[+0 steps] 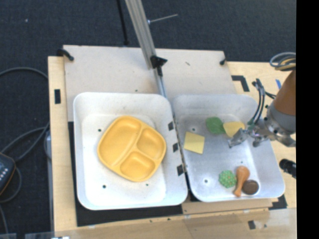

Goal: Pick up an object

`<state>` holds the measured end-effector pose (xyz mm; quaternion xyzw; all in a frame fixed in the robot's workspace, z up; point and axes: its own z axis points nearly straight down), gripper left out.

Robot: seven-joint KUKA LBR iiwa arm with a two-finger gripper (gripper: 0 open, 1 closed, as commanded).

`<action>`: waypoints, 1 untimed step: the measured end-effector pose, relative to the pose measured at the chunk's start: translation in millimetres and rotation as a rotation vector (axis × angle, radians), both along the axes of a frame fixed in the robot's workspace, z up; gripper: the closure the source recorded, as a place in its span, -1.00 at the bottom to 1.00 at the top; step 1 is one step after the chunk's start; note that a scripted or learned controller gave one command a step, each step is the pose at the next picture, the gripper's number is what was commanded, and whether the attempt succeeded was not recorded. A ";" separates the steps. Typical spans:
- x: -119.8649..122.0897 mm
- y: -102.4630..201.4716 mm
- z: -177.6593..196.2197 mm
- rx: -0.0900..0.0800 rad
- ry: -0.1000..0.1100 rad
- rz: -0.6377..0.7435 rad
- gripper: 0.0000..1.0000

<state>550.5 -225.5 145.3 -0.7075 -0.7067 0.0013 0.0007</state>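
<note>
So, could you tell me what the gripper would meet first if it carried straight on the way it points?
Probably the yellow wedge: the gripper points left and sits right beside it. The green ball lies just beyond. Depth is unclear from above.

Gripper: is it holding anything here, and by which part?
Nothing is held. The gripper hangs open over the right bin, beside the yellow wedge.

Yellow tray, white bins, green ball.

Our glossy yellow plastic divided plate, matt speckled white bins, ribbed metal rail, pale wood bench.
</note>
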 end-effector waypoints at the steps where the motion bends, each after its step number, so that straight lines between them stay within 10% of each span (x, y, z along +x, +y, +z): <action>1: -0.1 -1.1 -46.3 -0.001 -0.002 -0.001 -1.00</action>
